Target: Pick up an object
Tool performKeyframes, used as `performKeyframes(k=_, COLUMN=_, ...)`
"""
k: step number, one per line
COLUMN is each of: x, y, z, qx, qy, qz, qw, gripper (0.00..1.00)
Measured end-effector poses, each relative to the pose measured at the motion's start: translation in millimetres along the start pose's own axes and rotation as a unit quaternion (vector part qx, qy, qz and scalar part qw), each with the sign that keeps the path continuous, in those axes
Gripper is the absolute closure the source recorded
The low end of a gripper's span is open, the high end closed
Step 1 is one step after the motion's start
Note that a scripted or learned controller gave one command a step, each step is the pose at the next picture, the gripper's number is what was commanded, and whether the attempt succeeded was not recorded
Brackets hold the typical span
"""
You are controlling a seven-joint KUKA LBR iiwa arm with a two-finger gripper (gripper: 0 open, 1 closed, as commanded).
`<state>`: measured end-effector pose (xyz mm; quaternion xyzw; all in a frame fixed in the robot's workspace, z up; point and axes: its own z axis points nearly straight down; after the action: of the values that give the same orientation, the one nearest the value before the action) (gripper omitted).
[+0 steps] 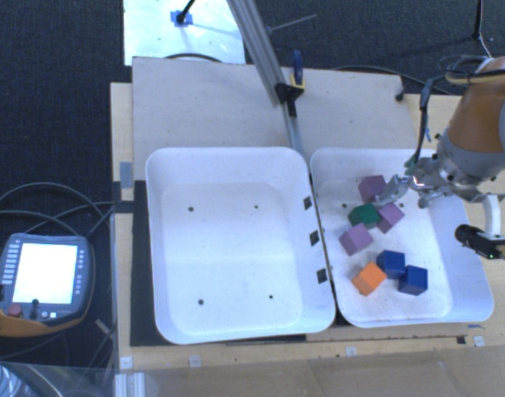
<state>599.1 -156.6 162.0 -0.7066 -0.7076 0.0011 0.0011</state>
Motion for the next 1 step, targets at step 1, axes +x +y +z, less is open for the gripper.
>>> performKeyframes(k=1, x=-3.6, y=3.7, z=52.1, qx=-0.007, qy=0.002, qz=-0.001, qw=1.0000, gripper=0.00)
